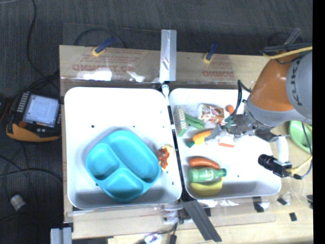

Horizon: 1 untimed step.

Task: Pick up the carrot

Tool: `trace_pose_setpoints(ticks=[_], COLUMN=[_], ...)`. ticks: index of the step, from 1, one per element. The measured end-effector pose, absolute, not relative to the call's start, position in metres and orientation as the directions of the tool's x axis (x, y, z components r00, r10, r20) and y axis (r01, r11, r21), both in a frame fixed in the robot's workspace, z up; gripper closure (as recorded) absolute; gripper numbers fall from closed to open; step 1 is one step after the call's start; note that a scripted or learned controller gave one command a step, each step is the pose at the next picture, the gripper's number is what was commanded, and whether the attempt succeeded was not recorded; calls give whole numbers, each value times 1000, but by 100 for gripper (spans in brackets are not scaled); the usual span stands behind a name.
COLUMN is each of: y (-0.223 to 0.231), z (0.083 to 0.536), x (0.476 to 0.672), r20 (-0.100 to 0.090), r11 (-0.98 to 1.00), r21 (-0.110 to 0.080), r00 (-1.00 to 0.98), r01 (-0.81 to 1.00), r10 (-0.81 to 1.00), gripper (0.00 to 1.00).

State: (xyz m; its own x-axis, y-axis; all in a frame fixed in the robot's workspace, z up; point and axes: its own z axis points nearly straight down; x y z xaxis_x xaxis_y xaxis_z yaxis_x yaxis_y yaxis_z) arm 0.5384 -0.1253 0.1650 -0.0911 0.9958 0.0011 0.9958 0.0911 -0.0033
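Hovering low in the right bin [264, 189], the gripper [227, 127] sat just right of the carrot [201, 135], and whether it was spread or closed I could not tell, too small and dark against the arm. Nothing showed clearly between the tips. The carrot lay in the upper left part of that bin, orange with a green end pointing down-left, tilted, apparently free on the white floor. A small orange-red piece [226, 145] lay just below the gripper.

Out from there: a printed packet [210, 113] lay above the carrot, with a green bean-like piece [192, 120] beside it and a pale strip [181, 121] along the divider. Lower in the bin a red-orange sausage shape [203, 162] lay above a green bottle [205, 175], and the bottle lay against a banana [206, 187] at the front wall.

The arm [277, 98] came in from the right, orange band over grey, crossing the bin's right rim.

Over in the left bin [81, 98], a blue divided tray [122, 164] lay tilted in the middle, and a small reddish toy [163, 156] sat near the divider, just beside the tray's right edge.
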Motion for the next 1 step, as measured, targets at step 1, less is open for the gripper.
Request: trace_pose_setpoints(ticks=[1], y=[-113], z=[101], x=[570], r20=[-7], r11=[78], r21=[14], r00=[-77], r01=[997], r10=[997], gripper=[0])
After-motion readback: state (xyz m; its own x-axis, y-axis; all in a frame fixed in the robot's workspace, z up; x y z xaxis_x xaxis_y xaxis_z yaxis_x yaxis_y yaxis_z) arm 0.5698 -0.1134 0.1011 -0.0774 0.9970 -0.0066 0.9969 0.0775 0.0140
